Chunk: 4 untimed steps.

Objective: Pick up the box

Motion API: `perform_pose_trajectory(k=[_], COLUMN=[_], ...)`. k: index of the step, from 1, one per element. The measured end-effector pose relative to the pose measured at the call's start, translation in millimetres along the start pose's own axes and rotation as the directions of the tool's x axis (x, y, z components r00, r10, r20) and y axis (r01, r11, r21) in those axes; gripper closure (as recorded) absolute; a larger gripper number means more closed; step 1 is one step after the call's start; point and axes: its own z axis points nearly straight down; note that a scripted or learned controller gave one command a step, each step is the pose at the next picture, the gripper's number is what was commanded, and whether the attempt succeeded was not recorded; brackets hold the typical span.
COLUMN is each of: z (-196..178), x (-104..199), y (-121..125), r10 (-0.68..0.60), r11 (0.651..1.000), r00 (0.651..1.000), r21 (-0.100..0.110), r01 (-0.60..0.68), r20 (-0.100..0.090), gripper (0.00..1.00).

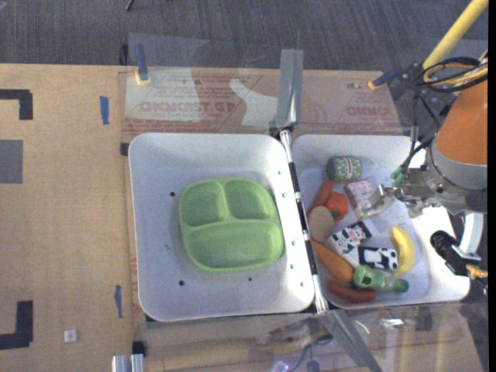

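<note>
Hand [385, 200] over right bin [442, 285], near its far-right wall; finger state: cannot tell, too small. Pink box [359, 192] just left of hand, maybe touching. Toys crowd nearer-left; bare floor nearer-right. Arm cut off at right edge.

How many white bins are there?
2. The left bin holds a green plate. The right bin holds toy food and a box, near the gripper.
</note>
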Motion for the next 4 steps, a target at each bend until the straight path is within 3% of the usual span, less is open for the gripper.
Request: perform_pose_trajectory(k=[1,2,3,4], z=[112,116,104,18], x=[26,9,9,57], y=[47,123,124,135], r10=[0.225,0.203,0.203,0.563], r11=[0.974,0.978,0.978,0.826], r00=[0.974,0.979,0.979,0.826], r21=[-0.006,0.044,0.039,0.01], r01=[-0.225,-0.203,-0.203,-0.563], r20=[0.0,0.003,0.006,0.008], gripper=[0.0,0.0,1.0,1.0])
